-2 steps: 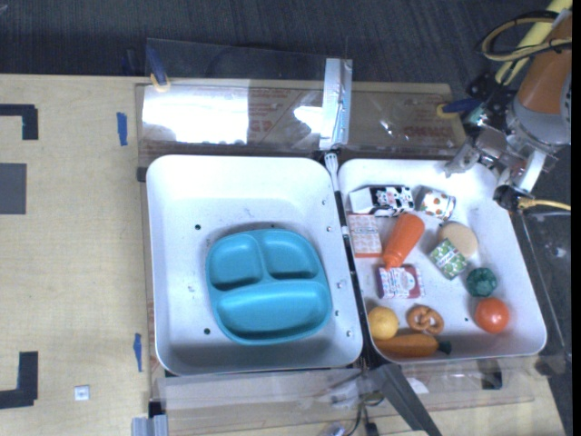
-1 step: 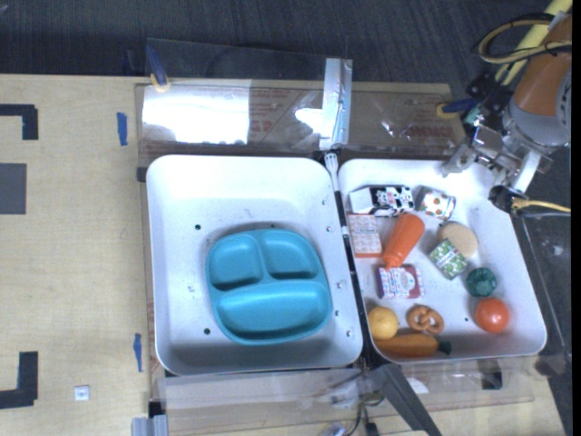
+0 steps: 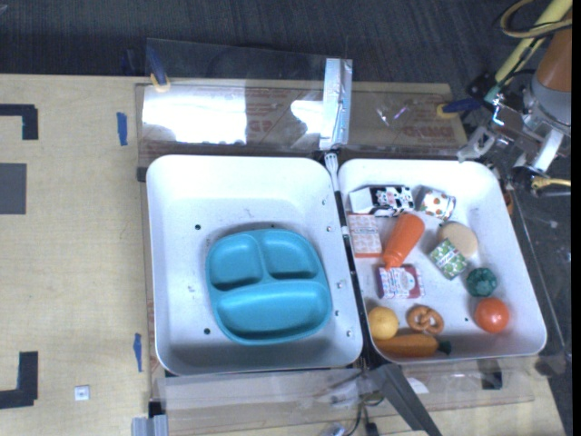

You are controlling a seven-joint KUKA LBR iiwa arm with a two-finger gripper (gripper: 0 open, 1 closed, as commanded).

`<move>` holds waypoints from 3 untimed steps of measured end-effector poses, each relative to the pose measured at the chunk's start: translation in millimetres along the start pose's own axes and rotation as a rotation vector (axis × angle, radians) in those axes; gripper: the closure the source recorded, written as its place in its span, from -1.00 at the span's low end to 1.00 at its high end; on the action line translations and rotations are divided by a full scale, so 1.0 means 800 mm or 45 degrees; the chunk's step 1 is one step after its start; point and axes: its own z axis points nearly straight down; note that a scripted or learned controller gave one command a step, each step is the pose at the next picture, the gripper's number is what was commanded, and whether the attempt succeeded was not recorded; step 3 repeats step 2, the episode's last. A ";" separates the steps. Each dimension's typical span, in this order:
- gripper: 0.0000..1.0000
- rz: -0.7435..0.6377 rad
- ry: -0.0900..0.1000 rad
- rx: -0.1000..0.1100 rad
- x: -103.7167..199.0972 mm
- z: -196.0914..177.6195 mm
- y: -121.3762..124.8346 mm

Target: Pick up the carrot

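The carrot (image 3: pixel 413 344), orange with a dark green stem end, lies on its side along the front wall of the right bin (image 3: pixel 522 271). A yellow lemon (image 3: pixel 383 322) and a pretzel (image 3: pixel 424 318) sit right behind it. My arm is at the top right with its gripper (image 3: pixel 486 139) over the bin's far right corner, well away from the carrot and above the objects.
The right bin also holds an orange bottle-like piece (image 3: pixel 402 239), a red packet (image 3: pixel 399 282), a tomato (image 3: pixel 492 315), broccoli (image 3: pixel 481 282), a potato-like piece (image 3: pixel 459 237) and small cartons (image 3: pixel 390 199). A blue divided plate (image 3: pixel 268 284) sits in the left bin (image 3: pixel 182 207).
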 end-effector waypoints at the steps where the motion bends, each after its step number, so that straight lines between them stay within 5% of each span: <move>1: -1.00 0.065 -0.002 0.003 0.000 0.003 0.000; 2: -1.00 0.184 0.000 0.006 0.007 -0.047 -0.058; 3: -1.00 0.184 0.000 0.006 0.007 -0.047 -0.058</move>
